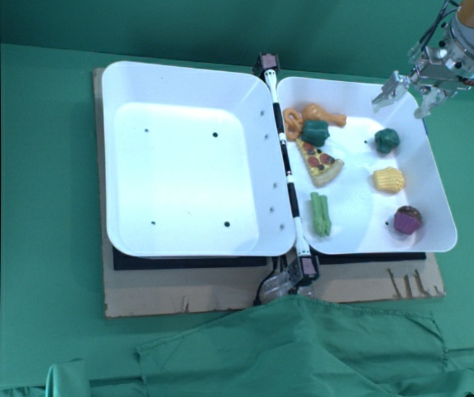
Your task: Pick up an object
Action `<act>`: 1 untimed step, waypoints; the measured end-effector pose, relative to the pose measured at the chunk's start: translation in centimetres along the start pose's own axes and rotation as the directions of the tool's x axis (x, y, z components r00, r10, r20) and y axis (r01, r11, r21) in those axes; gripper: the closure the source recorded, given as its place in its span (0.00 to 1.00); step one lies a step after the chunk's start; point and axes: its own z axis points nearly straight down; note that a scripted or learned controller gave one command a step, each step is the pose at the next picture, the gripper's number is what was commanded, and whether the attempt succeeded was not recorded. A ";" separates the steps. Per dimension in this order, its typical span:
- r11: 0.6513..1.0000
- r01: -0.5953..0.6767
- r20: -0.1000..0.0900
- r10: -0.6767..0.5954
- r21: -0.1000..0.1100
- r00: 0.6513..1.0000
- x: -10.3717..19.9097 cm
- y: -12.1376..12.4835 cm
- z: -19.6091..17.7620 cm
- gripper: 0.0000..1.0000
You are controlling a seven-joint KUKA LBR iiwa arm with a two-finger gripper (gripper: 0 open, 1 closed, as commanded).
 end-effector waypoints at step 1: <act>1.000 0.003 -0.002 -0.003 0.009 1.000 2.7 1.4 10.0 0.00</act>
